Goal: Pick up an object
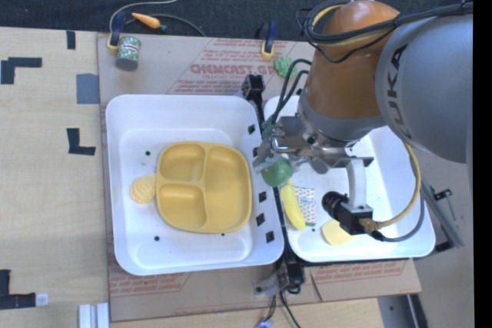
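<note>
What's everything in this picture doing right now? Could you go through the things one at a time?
Yellow divided plate: lying flat in the left bin.
Round yellow ridged piece: at the plate's left edge.
Green object: at the hand, above the right bin's left edge; whether it is gripped is unclear.
Banana: lying in the right bin.
Small can: upright on the cardboard, outside the bins.

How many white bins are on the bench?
2. The left bin holds a yellow divided plate. The right bin sits beside it, partly hidden under the robot arm.
</note>
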You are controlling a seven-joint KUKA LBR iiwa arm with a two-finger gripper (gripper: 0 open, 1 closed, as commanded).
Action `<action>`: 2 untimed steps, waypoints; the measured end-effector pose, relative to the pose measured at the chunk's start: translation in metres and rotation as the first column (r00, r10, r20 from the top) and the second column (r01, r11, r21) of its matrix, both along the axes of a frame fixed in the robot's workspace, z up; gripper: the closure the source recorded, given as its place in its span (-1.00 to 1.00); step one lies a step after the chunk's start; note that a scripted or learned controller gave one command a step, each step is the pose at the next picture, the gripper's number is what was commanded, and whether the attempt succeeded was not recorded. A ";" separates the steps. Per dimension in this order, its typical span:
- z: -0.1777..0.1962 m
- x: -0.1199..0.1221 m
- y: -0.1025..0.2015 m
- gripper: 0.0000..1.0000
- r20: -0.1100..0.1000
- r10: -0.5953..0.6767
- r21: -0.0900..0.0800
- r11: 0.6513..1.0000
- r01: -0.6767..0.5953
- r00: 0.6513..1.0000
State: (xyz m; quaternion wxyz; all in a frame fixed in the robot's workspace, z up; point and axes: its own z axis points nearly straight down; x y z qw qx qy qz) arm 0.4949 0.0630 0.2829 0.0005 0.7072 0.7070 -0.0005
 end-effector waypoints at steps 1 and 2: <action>-0.078 0.002 -0.133 1.00 -0.003 -0.001 0.000 1.000 0.001 1.000; -0.099 -0.012 -0.059 1.00 -0.004 0.003 0.003 1.000 -0.003 1.000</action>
